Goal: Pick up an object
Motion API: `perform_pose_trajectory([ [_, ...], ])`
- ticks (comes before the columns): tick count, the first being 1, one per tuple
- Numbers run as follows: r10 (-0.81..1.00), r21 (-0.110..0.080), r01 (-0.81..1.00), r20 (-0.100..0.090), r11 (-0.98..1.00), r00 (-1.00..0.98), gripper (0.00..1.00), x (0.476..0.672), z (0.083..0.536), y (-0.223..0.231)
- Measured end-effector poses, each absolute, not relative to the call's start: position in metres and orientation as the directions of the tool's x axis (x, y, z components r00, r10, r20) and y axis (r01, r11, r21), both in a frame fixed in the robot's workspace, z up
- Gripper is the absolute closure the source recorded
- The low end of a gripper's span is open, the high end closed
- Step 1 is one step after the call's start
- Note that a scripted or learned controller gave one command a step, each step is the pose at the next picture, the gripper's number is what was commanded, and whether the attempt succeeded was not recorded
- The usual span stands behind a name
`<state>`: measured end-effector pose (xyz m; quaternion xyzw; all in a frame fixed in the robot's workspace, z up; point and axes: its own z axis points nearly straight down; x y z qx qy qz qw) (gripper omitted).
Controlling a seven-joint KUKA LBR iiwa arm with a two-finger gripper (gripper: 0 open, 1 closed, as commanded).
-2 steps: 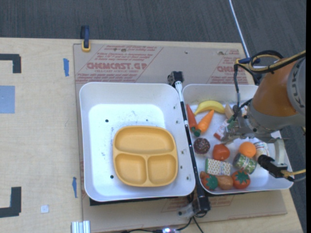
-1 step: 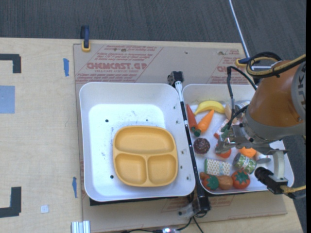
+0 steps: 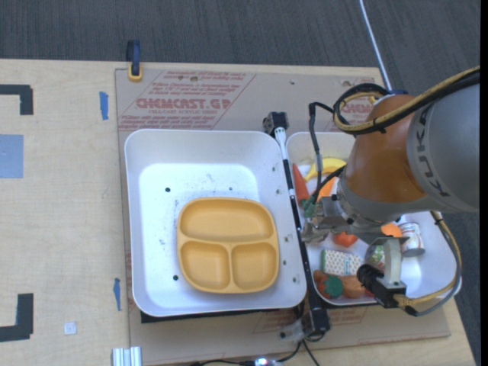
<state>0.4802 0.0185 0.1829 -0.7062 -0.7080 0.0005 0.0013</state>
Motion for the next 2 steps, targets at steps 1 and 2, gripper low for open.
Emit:
perform_pose_trajectory([
  [1, 1.000, -0.002, 1.000, 0.000, 0.001, -0.001, 0.00, 0.4802, 0.1830, 0.0178],
  [2, 1.000, -0.002, 1.000, 0.000, 0.001, -0.001, 0.00, 0.4802, 0.1830, 0.0178],
])
